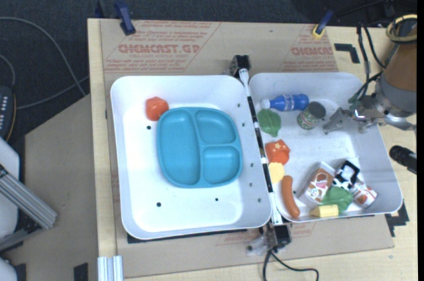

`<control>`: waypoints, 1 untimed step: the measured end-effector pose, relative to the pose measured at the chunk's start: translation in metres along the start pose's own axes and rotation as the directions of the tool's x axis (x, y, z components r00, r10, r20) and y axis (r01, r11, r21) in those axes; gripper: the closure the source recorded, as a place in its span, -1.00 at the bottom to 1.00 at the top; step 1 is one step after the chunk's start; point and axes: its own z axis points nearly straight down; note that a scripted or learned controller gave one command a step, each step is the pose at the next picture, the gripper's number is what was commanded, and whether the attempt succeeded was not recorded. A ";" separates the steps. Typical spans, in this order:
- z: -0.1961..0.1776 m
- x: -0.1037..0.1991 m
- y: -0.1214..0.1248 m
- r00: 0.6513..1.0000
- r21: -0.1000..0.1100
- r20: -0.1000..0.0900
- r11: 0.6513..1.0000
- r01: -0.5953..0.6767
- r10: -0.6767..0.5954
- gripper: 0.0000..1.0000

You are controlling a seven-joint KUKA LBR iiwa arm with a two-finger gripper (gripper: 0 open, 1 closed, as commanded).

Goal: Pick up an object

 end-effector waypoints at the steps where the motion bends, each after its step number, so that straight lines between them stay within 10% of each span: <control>1: 0.027 0.028 0.053 1.000 0.076 -0.014 0.997 0.010 -0.009 -1.00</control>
